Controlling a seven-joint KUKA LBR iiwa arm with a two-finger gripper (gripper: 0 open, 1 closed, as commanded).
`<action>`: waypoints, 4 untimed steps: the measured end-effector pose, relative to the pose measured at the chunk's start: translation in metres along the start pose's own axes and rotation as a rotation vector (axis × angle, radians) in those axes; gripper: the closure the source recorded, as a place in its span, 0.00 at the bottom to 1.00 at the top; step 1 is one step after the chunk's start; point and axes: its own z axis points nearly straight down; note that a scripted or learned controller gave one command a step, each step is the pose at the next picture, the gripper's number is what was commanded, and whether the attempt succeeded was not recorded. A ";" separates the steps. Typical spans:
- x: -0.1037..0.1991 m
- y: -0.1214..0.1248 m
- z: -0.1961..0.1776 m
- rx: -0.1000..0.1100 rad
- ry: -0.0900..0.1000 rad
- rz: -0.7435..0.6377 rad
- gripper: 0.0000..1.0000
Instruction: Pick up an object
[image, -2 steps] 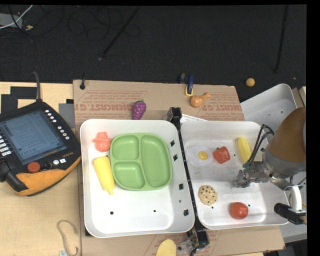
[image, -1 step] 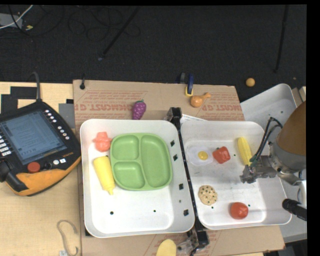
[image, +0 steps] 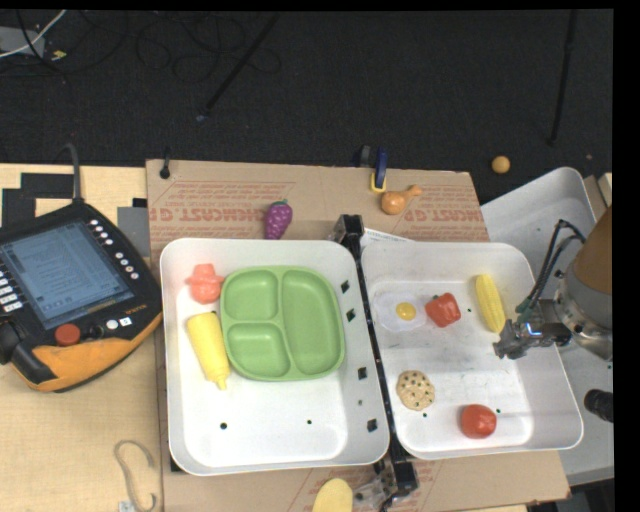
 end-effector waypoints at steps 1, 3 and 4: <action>-0.001 0.001 -0.038 -0.001 0.000 0.000 1.00; 0.107 0.017 -0.033 0.004 0.003 -0.005 1.00; 0.167 0.031 -0.028 0.004 0.002 -0.004 1.00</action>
